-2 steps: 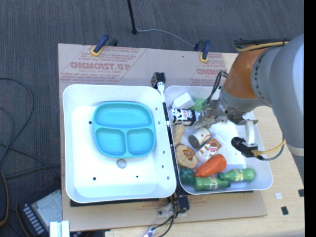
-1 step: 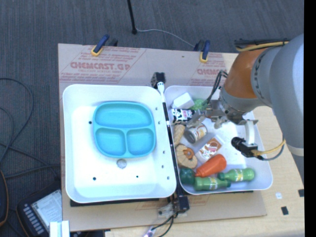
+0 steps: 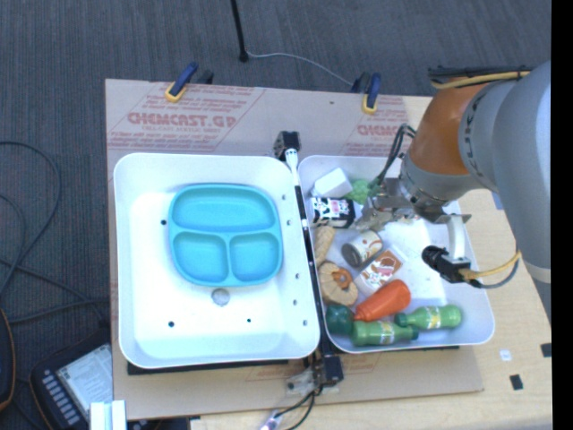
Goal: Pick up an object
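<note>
Grey carpet around a cardboard-covered desk [image 3: 179,124]. Saw the arm [image 3: 501,141] bent low into the right bin [image 3: 483,321], probably because of objects crowded there: a small can [image 3: 361,247], a carrot [image 3: 383,300], a green bottle [image 3: 430,317], all lying loose. Could not judge the jaws as released or clenched, half hidden under the wrist and blurred against clutter.

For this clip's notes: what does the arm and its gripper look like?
The arm is a thick, rounded grey body with a broad orange band above the wrist. Below it sits a grey metal gripper with dark cables running along the wrist. A black fitting with a yellow cable hangs beside it.
</note>
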{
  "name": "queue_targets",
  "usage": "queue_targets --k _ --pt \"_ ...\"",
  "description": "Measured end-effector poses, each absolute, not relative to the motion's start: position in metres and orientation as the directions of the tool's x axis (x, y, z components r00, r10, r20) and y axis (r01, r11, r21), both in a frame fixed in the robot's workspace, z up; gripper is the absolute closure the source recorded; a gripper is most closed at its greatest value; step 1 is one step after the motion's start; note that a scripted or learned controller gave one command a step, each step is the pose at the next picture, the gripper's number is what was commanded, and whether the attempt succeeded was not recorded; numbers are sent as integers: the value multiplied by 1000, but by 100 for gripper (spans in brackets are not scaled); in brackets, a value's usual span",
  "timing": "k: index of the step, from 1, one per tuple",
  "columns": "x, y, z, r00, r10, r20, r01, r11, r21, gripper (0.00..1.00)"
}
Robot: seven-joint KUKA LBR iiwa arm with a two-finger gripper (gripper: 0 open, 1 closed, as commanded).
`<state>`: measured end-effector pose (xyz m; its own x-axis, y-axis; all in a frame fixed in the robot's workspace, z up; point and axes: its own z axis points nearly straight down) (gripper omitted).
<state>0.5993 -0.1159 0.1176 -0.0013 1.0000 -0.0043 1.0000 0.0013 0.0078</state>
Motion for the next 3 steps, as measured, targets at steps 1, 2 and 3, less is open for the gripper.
queue_targets --k 1,2,3 --pt "599 -116 117 -1 1000 -4 1000 1 7 0" --pt "550 -112 88 0 1000 -2 1000 0 6 0" --pt "550 -113 98 1 1000 -2 1000 -1 8 100"
